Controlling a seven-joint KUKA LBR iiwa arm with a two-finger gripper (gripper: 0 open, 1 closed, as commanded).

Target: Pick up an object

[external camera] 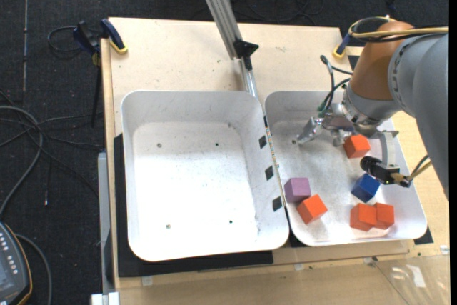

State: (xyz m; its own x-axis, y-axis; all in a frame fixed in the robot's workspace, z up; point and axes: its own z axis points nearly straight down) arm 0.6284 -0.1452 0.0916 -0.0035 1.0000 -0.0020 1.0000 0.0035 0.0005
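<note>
Six blocks lie in the right bin (285, 111), none bearing readable writing; whether the jaws (335, 126) are open I cannot tell.

White bins (143, 111); orange cubes (312, 208); purple cube (298, 188); blue cube (365, 188); grey arm (421, 75), orange band (371, 61).

A pale wooden bench (186, 53) fills the middle of the frame, its bare top showing along the upper part and down the right edge. Two shallow white bins rest on it side by side: the left bin (143, 118) takes the centre-left, and the right bin (285, 107) sits at centre-right, their inner rims touching. A dark mat (121, 261) seems to lie under the left bin, showing at the lower left. At the bench's upper left corner a black and yellow clamp (107, 36) grips the edge.
</note>
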